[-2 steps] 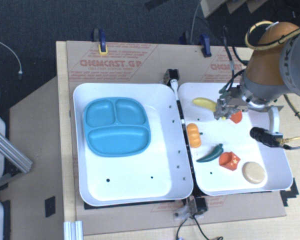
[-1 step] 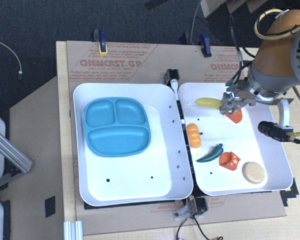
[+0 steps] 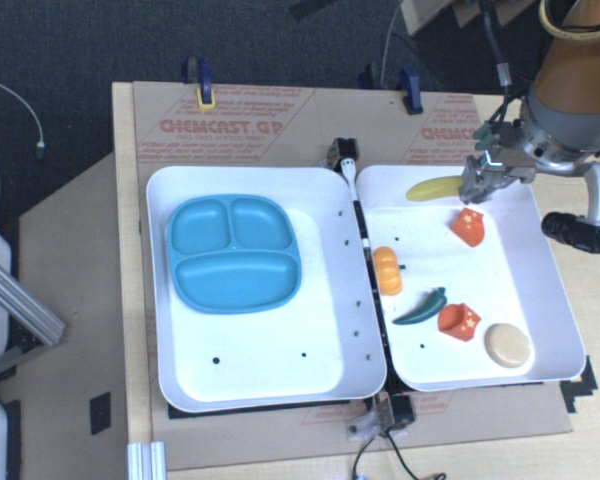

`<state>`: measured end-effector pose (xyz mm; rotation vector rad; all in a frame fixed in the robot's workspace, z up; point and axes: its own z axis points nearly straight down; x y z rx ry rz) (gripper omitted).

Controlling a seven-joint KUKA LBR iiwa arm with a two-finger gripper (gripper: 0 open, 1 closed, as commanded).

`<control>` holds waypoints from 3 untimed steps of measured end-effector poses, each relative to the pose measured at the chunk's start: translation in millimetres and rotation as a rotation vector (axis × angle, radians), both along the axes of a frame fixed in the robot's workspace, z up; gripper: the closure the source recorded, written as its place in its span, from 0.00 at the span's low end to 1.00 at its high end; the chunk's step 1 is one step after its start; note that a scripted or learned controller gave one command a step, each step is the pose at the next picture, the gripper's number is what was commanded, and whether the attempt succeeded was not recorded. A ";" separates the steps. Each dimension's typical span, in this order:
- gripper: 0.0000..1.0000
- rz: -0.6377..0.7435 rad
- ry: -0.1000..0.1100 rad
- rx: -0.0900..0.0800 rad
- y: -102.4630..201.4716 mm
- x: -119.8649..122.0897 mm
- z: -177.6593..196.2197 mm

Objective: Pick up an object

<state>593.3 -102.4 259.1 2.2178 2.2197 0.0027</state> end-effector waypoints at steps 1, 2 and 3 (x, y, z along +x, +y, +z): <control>1.00 0.005 0.005 0.003 60.2 13.4 -14.2; 1.00 0.003 0.001 0.001 115.4 28.6 -11.8; 1.00 0.002 0.001 0.001 169.2 40.5 -30.9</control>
